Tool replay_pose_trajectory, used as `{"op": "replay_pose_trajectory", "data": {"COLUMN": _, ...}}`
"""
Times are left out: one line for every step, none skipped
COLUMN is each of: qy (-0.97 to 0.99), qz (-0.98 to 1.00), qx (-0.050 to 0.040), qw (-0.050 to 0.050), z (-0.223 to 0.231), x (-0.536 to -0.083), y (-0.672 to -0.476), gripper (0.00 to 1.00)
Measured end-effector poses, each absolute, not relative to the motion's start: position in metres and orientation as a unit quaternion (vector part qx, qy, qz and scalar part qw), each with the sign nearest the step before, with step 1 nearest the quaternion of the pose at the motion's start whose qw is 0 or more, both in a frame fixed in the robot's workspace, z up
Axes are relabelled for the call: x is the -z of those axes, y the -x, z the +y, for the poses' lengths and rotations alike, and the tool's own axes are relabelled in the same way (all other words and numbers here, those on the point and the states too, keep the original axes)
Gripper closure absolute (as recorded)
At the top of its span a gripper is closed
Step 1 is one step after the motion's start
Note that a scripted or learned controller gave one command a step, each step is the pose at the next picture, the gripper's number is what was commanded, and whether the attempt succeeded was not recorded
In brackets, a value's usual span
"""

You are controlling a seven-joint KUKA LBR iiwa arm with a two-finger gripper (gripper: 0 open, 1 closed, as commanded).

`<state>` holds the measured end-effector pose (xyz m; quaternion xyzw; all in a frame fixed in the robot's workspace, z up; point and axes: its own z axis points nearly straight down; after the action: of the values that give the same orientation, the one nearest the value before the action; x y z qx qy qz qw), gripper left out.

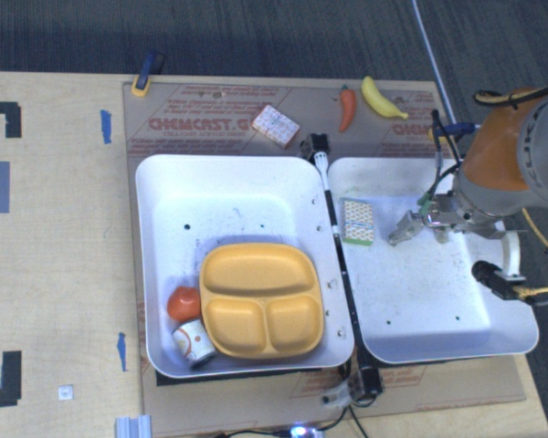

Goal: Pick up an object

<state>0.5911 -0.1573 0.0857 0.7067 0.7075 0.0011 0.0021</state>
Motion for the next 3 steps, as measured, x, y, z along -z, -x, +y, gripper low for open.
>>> {"op": "replay_pose_trajectory", "data": {"qy": -0.708, "qz": 0.707, "qx": 0.0001, "qw": 0.000, "z": -0.150, "x": -0.086, "y": -0.479, "gripper": 0.00}}
{"op": "replay_pose_trajectory", "data": {"qy": -0.707, "qz": 0.708, "qx": -0.0017, "qw": 0.002, "z": -0.108, "x": -0.086, "y": -0.520, "gripper": 0.00}}
{"op": "replay_pose_trajectory", "data": {"qy": -0.707, "qz": 0.708, "qx": -0.0008, "qw": 0.001, "z": -0.132, "x": -0.086, "y": -0.599, "gripper": 0.00}}
